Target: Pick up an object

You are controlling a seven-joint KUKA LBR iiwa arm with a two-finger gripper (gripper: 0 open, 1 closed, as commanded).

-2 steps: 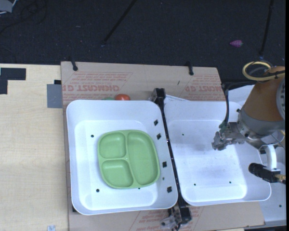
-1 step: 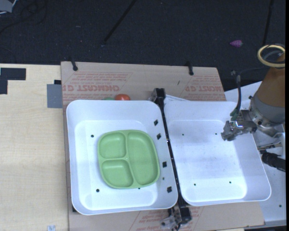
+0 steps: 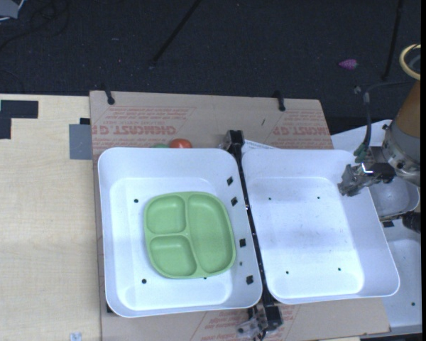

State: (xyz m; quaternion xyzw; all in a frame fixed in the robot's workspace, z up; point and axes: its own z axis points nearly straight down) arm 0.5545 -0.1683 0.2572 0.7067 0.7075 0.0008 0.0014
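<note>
One pale green plastic plate (image 3: 190,234), divided into three compartments, lying flat and right way up near the middle of the shallow white bin on the view's left (image 3: 121,190). No contact with any bin wall; bare white floor all round it.

Probably light and rigid, moulded in one piece, with a smooth and likely slippery surface. Hardly fragile. Too broad to span across the whole body, and too flat against the bin floor to get under easily. Best hold, by judgement: pinching the raised outer rim, or one of the ridges dividing the compartments, one jaw on either side of the thin wall. Some risk of tilting or slipping out if taken at the edge, the weight hanging well off to one side.

Just behind that bin, resting on the brown printed cardboard sheet (image 3: 206,123), a small red-orange round object (image 3: 179,144), too small to identify.

Across the black central divider (image 3: 243,212), the second white bin (image 3: 373,261). At its far right rim, the grey two-finger gripper (image 3: 351,179), well apart from the plate, holding nothing visible; whether jaws wide or narrow, cannot tell. Beneath everything, the light wooden table (image 3: 35,219).
</note>
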